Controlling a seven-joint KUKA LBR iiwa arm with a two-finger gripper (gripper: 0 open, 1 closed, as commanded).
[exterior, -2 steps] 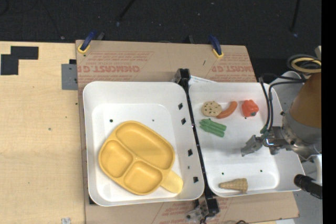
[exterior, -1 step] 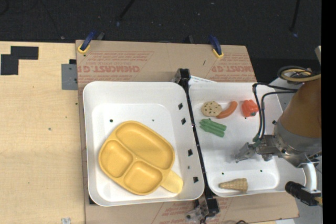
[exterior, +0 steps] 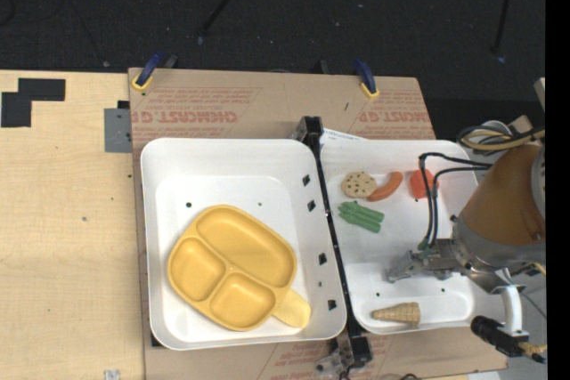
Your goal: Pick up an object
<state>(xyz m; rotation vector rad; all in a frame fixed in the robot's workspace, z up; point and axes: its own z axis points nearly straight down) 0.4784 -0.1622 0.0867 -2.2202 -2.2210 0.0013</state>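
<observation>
The right bin point(exterior: 378, 245) holds several small toy foods. A round brown slice with holes point(exterior: 359, 184) lies at the back, with an orange-red curved piece point(exterior: 386, 186) beside it and a red piece point(exterior: 419, 184) further right. A green bean bundle point(exterior: 361, 215) lies just in front of them. A tan ice cream cone point(exterior: 396, 313) lies on its side near the front wall. My gripper point(exterior: 403, 269) is low over the bin floor at the right, between the green bundle and the cone, touching neither. Nothing shows in its grasp.
The left bin point(exterior: 223, 160) holds a yellow divided plate point(exterior: 233, 267). A black divider point(exterior: 322, 227) separates the bins. The arm's orange band point(exterior: 503, 200) and a black cable point(exterior: 432, 191) hang over the right bin's right side. Blue clamps point(exterior: 365, 77) hold the cardboard behind.
</observation>
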